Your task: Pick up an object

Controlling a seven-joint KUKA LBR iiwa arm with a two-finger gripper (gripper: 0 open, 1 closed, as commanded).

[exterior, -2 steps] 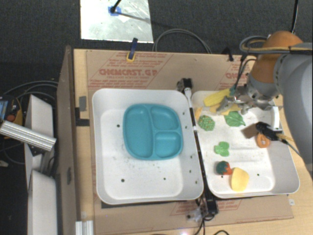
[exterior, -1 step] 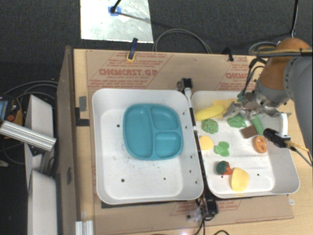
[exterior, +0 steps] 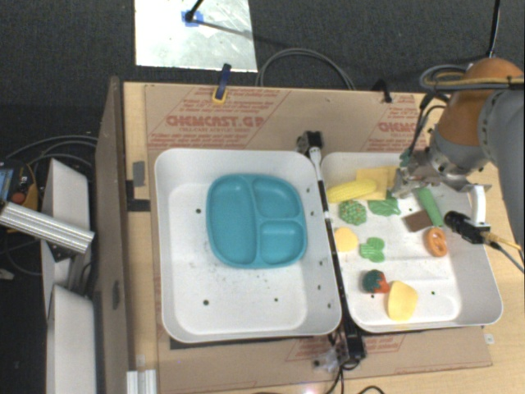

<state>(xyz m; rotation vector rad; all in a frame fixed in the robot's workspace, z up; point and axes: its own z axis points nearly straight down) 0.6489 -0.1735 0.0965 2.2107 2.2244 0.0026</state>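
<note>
Gripper (exterior: 404, 180) low over back part of right bin (exterior: 484, 302), reaching in from right on grey arm with orange band. How wide the grip stands, and whether anything is in it: cannot tell from this angle.

Camera view, right bin:
- Yellow flat piece (exterior: 377, 176) just left of gripper; contact unclear.
- Yellow corn-like piece (exterior: 349, 191) further left, near wall between the bins.
- Green leafy piece (exterior: 383, 208) just beside gripper, on its front-left side.
- Green stick (exterior: 428, 205) tilted, just right of gripper.
- Brown block (exterior: 417, 220) beside lower end of the stick.
- Orange piece (exterior: 436, 241) just in front of the block.
- Green knobbly ball (exterior: 353, 213) right in front of corn-like piece.
- Pale yellow round piece (exterior: 345, 239) in front of the ball, small green piece (exterior: 372, 249) near its right.
- Red and dark green piece (exterior: 375, 281) toward front of bin, yellow blob (exterior: 402, 300) just beside it on the right.

Camera view, left bin (exterior: 176, 302):
- Teal divided plate (exterior: 256, 220) lying flat near middle, three compartments, well apart from gripper.
</note>
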